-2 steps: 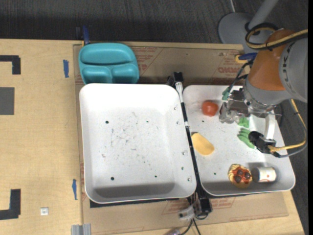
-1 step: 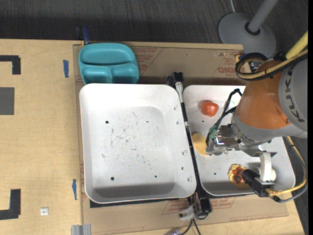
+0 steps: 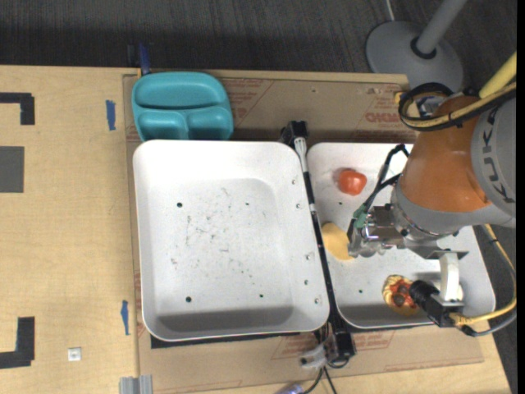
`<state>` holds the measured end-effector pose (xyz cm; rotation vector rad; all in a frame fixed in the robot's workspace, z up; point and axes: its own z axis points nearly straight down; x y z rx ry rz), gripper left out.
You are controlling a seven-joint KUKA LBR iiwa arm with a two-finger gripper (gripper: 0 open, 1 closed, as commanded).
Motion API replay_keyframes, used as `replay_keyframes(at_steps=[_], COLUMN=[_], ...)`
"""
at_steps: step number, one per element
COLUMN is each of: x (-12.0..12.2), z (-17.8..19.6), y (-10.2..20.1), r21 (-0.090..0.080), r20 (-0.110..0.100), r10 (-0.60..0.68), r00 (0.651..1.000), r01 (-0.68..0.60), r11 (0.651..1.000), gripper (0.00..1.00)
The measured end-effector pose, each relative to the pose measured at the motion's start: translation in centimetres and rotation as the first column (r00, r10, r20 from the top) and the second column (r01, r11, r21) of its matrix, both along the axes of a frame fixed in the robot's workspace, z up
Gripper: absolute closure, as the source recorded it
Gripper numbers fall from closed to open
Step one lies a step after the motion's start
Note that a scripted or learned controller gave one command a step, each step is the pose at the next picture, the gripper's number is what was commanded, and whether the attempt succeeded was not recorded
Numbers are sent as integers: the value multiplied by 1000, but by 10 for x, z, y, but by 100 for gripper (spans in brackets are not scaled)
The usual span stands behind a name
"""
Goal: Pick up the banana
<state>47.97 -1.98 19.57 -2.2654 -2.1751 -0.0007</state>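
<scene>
A pale yellow rounded object (image 3: 333, 240), which looks like the banana, lies at the left side of the right bin (image 3: 472, 298), close to the wall between the two bins. Its right part is hidden under the arm's wrist. My gripper (image 3: 359, 236) hangs right at the yellow object's right edge, low over the bin floor. The grey and orange arm covers the middle and right of this bin.
A red rounded item (image 3: 351, 180) lies at the back of the right bin. An orange-brown item (image 3: 399, 292) sits near its front. The left bin (image 3: 148, 220) stands beside it. A teal divided tray (image 3: 182, 105) is behind the left bin.
</scene>
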Motion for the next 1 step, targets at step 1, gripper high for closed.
replay_keyframes(at_steps=[1], x=[1], z=[9], y=[0], r21=[-1], r20=[1], r10=[0], r00=[1000], r01=[0], r11=[1000], gripper=[100])
